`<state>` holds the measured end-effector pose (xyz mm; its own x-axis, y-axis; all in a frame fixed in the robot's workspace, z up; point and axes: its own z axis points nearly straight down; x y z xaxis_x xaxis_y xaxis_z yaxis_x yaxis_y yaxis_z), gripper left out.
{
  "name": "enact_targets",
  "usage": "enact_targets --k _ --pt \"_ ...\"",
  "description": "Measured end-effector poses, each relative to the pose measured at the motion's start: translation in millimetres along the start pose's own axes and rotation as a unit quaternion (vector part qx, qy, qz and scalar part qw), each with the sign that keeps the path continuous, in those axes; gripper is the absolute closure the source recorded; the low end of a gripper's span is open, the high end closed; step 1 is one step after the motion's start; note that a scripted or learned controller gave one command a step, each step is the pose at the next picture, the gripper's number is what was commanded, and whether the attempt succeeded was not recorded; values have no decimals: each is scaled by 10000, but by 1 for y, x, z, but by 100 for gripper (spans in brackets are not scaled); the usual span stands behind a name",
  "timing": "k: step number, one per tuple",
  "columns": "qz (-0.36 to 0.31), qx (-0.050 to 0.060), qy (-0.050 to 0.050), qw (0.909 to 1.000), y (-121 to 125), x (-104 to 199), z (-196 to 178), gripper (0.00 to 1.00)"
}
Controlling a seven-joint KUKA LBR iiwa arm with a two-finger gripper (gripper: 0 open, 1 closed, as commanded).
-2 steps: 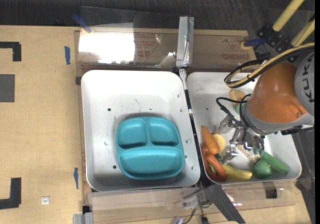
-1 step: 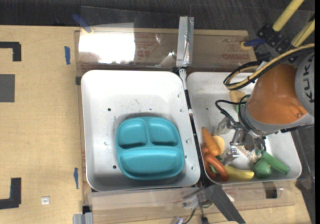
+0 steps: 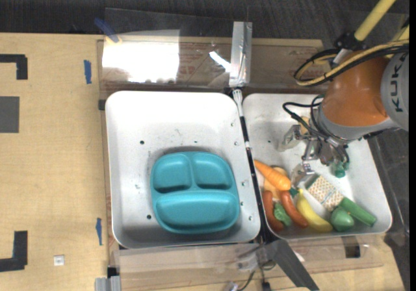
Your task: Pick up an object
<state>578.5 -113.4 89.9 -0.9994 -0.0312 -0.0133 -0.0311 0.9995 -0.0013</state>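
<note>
Toy food lies in the near part of the right bin (image 3: 266,117): an orange carrot (image 3: 273,176), a yellow banana (image 3: 309,211), a red sausage-like piece (image 3: 291,209), a green vegetable (image 3: 351,212) and a speckled tan block (image 3: 323,191). My gripper (image 3: 312,161) hangs low over this bin, just behind the pile, right of the carrot and above the tan block. Nothing shows between its metal fingers. The orange band (image 3: 351,98) of the arm sits above it.
The left bin (image 3: 130,121) holds a teal compartment tray (image 3: 194,190). A clear plastic wall (image 3: 169,56) stands behind both bins. Black and yellow cables (image 3: 318,65) loop near the arm. Cardboard bench surface (image 3: 45,153) lies to the left.
</note>
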Motion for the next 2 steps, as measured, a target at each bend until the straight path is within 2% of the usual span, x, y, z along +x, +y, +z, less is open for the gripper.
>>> enact_targets --k 1,2 --pt "174 -1 -4 9998 16 41 -1 0" --pt "85 26 -41 10000 17 77 -2 0"
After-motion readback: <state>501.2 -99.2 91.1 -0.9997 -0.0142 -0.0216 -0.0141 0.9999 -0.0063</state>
